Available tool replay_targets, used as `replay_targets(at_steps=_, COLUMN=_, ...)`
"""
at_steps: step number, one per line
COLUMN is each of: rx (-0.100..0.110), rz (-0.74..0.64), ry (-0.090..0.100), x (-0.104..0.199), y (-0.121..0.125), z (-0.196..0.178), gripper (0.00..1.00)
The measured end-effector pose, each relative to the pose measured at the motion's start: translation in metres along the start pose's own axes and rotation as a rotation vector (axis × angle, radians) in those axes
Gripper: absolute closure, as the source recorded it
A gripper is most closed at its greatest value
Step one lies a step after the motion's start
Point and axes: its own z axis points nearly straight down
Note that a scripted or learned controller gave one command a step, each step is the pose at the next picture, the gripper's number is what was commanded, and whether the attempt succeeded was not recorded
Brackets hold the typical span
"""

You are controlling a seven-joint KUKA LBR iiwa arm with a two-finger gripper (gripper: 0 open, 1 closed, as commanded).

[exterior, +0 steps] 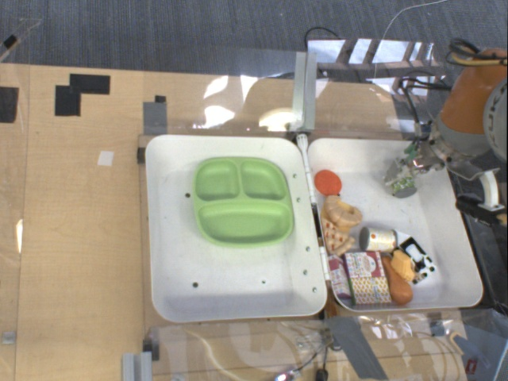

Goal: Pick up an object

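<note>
Pale wooden bench [71, 236] bearing two shallow white bins side by side — the left bin [171, 292] and the right bin [444, 252], their inner rims touching along a grey divider. Black rectangular markers [79, 92] and a small white square [105, 159] lie flat on the wood, well left of the bins.
</note>
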Motion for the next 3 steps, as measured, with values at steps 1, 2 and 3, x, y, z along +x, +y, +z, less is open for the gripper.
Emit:
replay_targets(at_steps=1, rx=0.005, rz=-0.008, ry=0.003, x=0.05, y=0.033, z=-0.106, gripper=1.0)
replay_targets(at_steps=2, rx=0.009, rz=0.087, ry=0.003, x=0.037, y=0.03, z=-0.157, gripper=1.0)
replay_targets(at_steps=3, rx=0.01, rz=-0.083, ry=0.006, x=0.101, y=0.028, z=-0.114, gripper=1.0)
